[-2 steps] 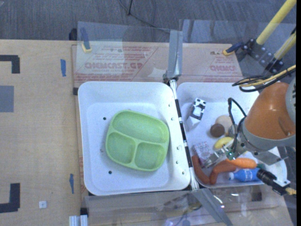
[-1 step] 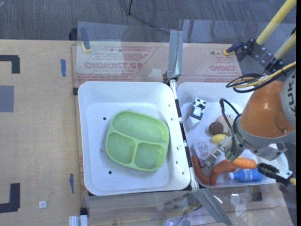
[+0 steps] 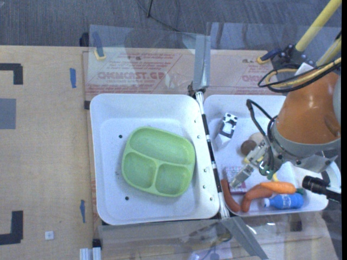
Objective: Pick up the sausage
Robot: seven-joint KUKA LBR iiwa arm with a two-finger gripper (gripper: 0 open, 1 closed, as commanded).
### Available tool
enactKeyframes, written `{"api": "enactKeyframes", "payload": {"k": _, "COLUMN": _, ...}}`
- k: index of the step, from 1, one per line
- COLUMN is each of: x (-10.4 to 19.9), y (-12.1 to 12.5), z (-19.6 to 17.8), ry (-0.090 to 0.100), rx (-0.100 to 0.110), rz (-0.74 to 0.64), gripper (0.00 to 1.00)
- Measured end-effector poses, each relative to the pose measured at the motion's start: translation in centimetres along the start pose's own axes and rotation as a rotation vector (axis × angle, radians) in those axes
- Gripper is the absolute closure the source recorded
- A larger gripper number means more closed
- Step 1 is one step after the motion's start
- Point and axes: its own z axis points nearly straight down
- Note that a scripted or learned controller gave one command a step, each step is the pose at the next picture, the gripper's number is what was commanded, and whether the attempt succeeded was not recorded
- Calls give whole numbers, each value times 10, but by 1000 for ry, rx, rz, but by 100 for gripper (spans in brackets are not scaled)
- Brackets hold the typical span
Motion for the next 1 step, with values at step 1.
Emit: {"api": "enactKeyframes", "payload": {"k": 1, "x": -66, "y": -3, "z": 55, "ry": -2, "rx": 0, "rz": 39, "gripper": 0}}
